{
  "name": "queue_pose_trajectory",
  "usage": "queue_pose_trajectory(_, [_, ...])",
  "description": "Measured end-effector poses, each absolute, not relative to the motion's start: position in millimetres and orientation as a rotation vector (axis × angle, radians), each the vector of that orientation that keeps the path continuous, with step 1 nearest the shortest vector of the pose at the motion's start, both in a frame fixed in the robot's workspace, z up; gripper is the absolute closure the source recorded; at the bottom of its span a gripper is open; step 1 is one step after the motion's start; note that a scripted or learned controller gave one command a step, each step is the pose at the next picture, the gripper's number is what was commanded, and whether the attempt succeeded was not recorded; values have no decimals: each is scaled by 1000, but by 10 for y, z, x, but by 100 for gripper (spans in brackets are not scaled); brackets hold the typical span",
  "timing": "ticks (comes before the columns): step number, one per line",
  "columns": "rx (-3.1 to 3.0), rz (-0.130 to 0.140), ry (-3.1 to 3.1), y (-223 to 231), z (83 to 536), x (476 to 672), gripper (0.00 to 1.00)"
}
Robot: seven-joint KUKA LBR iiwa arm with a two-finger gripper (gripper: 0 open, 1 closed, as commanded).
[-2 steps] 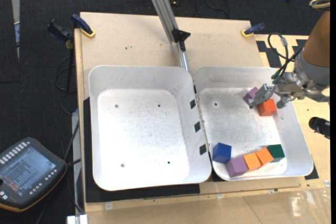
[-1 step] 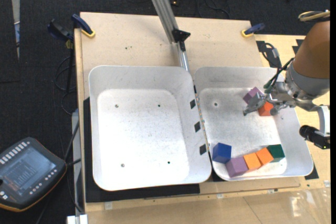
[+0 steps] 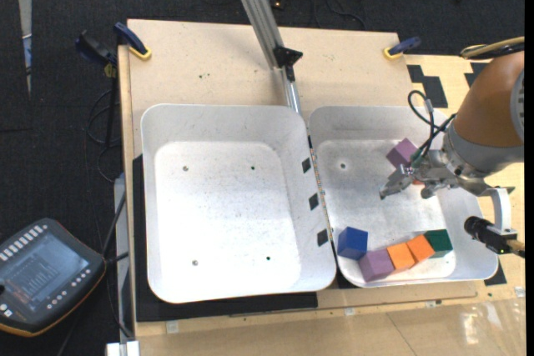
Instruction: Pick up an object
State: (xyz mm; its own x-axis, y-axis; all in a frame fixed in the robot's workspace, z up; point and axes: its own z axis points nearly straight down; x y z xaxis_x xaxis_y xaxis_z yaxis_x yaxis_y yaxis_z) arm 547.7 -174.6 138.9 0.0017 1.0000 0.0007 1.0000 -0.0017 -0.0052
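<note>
Arm: the grey arm (image 3: 492, 117) with its orange band reaches in from the right, over the right bin (image 3: 350, 125).
Gripper: the gripper (image 3: 399, 179) sits low over the middle of the right bin, fingers pointing left; whether they're spread or pressed together, I cannot tell.
Light purple block: a light purple block (image 3: 402, 152) lies just on the far side of the fingertips, right up against them, but I can't say it's between them.
Near row: along the right bin's near edge, a blue block (image 3: 352, 242), a purple block (image 3: 375, 264), an orange block (image 3: 401, 253) and a green block (image 3: 437, 243), left to right, the last three touching.
Left bin: the left bin (image 3: 158, 179) sits beside it, rims meeting.
Pendant: a grey pendant (image 3: 42, 275) lies on the floor, near left.
</note>
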Motion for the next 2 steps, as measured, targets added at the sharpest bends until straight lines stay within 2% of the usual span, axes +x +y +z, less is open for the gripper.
queue_pose_trajectory(1, [-2224,-1,-2223,-1744,1523,5496,100])
queue_pose_trajectory(2, [-2224,-6,-2230,-1751,2160,5494,100])
